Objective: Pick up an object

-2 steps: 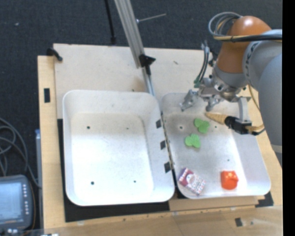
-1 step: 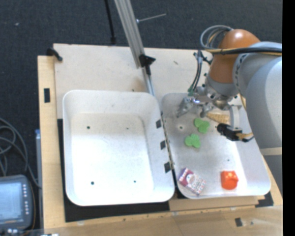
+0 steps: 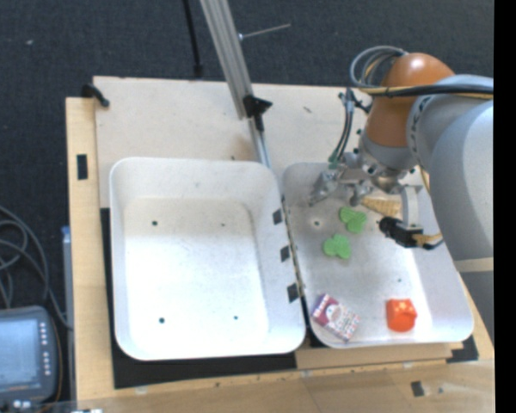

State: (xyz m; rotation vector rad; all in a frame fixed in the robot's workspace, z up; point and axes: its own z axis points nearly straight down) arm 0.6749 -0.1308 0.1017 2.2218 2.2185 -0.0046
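Over right bin (image 3: pixel 439 312), gripper (image 3: pixel 342 188) aperture cannot be told; green pieces (image 3: pixel 344 235) just below look light, flat, likely rigid – pinch across thin edges

From my station I can't read a single word, number or brand anywhere here. The likeliest carrier of print is the small red-and-white packet (image 3: pixel 336 317) lying in the right bin (image 3: pixel 439 312), at that bin's near left corner; its face has a printed pattern, but it is far too small and blurred for me to make out any letters. The grey screen device (image 3: pixel 15 354), well off to the left of the left bin (image 3: pixel 125 188) and beyond the tabletop (image 3: pixel 155 110) edge, shows a pale display and a row of tiny red marks below it, none legible.
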